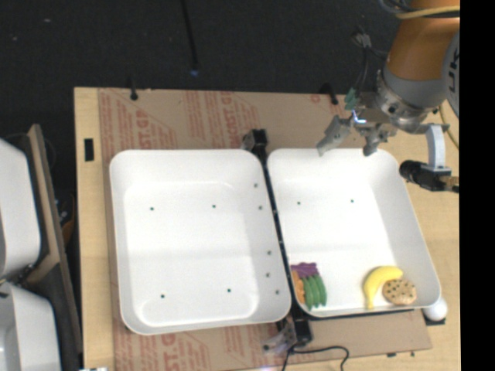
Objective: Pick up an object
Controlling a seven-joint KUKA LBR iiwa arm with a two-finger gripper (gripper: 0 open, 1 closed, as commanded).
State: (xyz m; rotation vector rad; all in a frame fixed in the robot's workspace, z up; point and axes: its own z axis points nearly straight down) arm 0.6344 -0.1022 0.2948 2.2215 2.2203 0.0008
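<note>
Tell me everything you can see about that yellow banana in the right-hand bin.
The banana is small, bright yellow and smooth, and looks like a plastic toy. It is short and curved, arching upward with its ends turned down. It lies flat on the floor of the right bin, in the near right corner by the front wall. A round tan cookie with dark specks lies against its right end, partly overlapping it. The gripper hangs far off, over the bin's back rim.
</note>
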